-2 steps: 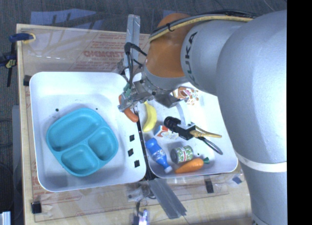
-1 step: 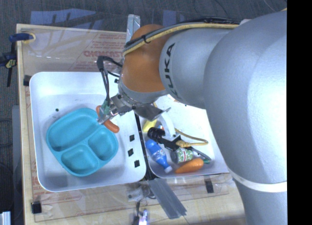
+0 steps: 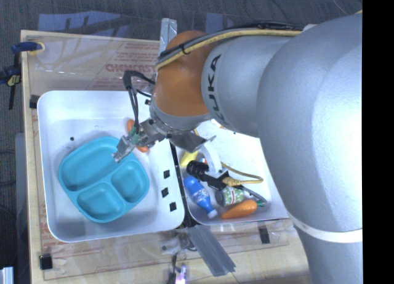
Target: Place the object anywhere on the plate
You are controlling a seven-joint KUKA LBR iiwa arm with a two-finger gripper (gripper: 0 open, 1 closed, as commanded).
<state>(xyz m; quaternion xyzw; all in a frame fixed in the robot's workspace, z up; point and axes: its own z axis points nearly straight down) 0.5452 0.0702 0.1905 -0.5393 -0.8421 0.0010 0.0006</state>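
A: Start at the left. The blue plate [image 3: 103, 180] with its three compartments lies in the left bin [image 3: 48, 122], just below and left of the end effector [image 3: 126, 147]. Is anything actually gripped?

B: Hard to say. There's something orange [image 3: 139, 143] touching the end effector's right side, right at the plate's upper right rim. I take that for the object, but I can't tell whether it's clamped or merely lying behind the tip. I can't tell if the tip is parted or closed either.

A: So the risk?

B: If it lets go here, I'd guess the orange thing catches the raised rim and rolls off into the bin instead of settling in a compartment. It's over the edge, hardly over the plate.

A: And further right?

B: The right bin [image 3: 271, 210] has a blue bottle [image 3: 198, 194], a carrot [image 3: 239, 209] and other clutter, well right of the end effector. The big arm [image 3: 271, 92] hangs over it; a careless swing could knock things.
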